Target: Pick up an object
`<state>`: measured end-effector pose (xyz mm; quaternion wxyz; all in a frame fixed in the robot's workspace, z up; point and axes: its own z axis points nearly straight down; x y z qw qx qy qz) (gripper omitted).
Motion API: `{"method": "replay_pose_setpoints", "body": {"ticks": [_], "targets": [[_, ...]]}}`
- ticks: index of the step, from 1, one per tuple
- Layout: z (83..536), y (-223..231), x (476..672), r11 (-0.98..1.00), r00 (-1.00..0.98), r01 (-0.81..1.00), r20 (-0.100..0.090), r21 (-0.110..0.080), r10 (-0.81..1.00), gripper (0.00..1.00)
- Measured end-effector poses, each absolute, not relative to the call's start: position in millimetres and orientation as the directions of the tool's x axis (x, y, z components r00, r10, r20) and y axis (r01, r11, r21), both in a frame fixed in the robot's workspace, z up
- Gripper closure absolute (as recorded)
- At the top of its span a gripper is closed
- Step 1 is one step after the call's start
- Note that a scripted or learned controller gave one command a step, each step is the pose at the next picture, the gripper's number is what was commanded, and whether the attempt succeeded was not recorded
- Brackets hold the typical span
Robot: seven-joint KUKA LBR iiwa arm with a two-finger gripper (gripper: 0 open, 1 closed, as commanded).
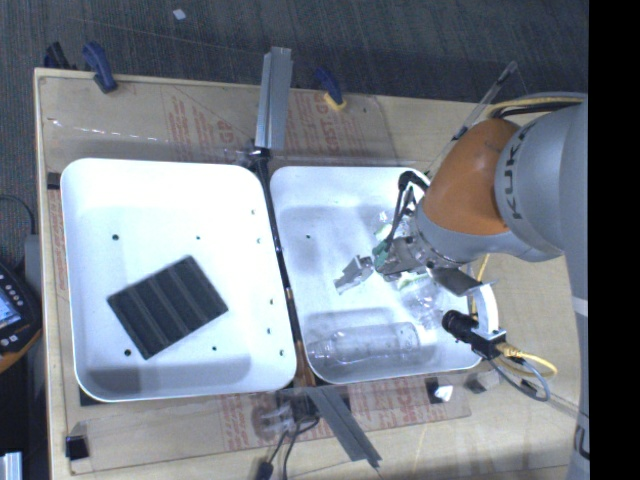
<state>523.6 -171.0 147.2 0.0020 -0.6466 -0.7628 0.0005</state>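
Observation:
My gripper (354, 270) hangs low over the middle of the right bin (310, 193), reaching in from the right under the orange wrist band. A clear plastic bottle (365, 344) lies on its side along that bin's near wall, below the gripper and apart from it. A small clear and green item (385, 230) sits just behind the gripper, partly hidden by the arm. More clear plastic (420, 294) shows under the wrist. A dark ribbed rectangular slab (167, 305) lies flat in the left bin (150, 183).
A grey divider bar (272, 98) runs between the bins at the far side. Blue clamps (100, 66) hold the bench's far edge. Cables and a yellow connector (515, 356) trail by the right bin's near right corner.

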Motion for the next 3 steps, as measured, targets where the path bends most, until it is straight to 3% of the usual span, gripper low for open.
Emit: {"method": "replay_pose_setpoints", "body": {"ticks": [1, 2, 3], "targets": [[204, -211, 494.4, 0.188, -0.188, 0.982, 0.000, 0.001, 0.982, 0.00], [179, -211, 532.1, 0.143, -0.143, 0.990, 0.000, -0.002, 0.990, 0.00], [235, -191, 547.9, -0.081, 0.081, 0.997, -0.001, -0.001, 0.997, 0.00]]}}
